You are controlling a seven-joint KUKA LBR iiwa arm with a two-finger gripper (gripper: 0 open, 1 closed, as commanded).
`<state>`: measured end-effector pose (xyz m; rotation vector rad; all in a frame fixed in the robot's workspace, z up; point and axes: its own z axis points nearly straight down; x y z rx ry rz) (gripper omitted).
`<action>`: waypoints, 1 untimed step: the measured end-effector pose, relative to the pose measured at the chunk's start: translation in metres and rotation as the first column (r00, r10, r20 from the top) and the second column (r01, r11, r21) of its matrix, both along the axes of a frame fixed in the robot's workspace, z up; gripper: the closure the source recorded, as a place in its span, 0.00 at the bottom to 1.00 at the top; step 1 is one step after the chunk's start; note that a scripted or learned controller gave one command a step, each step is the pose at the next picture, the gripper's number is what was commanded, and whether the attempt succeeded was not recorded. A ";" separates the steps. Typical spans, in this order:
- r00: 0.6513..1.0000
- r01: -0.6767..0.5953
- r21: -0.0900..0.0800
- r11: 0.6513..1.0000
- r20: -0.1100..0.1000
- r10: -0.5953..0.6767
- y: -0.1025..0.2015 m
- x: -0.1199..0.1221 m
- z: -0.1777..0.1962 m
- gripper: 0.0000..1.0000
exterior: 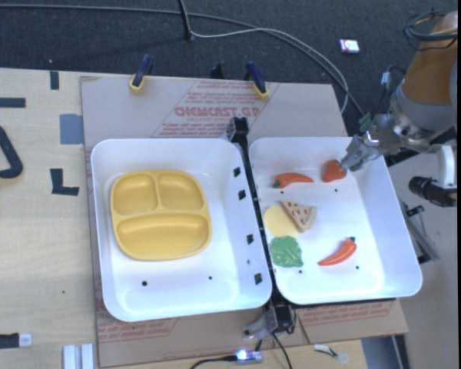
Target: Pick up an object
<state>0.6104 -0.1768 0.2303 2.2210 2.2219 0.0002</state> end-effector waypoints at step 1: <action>1.000 -0.005 0.001 1.000 0.000 0.005 0.057 -0.005 0.001 1.00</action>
